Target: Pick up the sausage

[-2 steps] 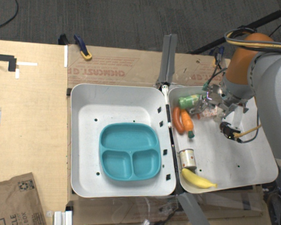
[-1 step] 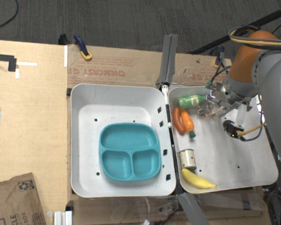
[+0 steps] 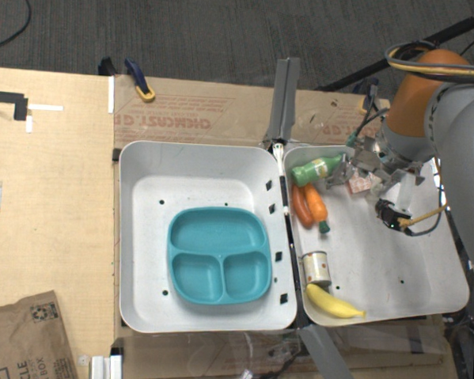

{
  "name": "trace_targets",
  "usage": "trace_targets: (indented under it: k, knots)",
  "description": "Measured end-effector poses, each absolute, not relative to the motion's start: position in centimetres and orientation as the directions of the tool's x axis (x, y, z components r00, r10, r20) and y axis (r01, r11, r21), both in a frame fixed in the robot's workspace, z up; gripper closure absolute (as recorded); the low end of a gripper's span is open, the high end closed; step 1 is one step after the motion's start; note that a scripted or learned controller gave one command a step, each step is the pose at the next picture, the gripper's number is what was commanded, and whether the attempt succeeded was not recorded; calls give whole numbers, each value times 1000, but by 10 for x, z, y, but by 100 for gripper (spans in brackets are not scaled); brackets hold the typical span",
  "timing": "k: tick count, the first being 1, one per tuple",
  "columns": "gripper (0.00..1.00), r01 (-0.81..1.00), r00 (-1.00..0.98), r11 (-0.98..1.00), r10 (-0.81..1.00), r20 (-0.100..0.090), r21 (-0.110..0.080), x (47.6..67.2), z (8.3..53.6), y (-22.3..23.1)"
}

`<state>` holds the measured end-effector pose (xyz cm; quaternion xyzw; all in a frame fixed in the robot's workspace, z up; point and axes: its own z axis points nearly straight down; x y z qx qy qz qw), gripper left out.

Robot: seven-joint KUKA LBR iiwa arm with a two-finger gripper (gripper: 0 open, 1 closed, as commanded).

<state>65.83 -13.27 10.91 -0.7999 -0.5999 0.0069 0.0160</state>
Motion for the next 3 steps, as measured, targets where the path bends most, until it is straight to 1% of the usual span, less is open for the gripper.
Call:
trace_targets:
  k: [1,2,3]
  knots:
    - [0,997,74,-74,997,0,-5,593,139,-131]
    - [0,998,-59,59,998,-2,18,510,99,-110]
    - [0,984,179,-179,984,2,23,492,98,-95]
